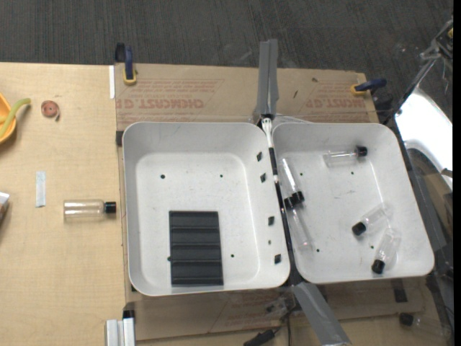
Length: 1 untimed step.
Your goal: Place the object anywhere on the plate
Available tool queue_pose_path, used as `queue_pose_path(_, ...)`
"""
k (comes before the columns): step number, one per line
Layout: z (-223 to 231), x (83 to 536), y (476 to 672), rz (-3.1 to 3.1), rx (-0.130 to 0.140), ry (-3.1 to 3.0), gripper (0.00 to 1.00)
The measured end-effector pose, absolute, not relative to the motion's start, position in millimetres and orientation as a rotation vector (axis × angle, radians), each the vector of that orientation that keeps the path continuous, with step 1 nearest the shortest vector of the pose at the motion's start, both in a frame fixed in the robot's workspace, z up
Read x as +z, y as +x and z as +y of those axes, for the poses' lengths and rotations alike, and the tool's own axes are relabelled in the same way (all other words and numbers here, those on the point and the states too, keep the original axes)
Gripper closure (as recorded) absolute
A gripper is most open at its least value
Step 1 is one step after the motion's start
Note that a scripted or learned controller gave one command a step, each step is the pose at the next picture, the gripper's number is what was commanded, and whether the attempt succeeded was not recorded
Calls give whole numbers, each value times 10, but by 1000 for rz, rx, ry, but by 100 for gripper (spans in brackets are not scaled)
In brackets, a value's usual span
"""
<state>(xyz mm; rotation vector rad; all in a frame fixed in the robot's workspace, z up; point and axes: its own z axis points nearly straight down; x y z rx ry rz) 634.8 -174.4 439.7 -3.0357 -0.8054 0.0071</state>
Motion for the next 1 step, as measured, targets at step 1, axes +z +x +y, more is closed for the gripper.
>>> queue_pose_path(1,-2227,4399,6058,-662,8,-3069,0)
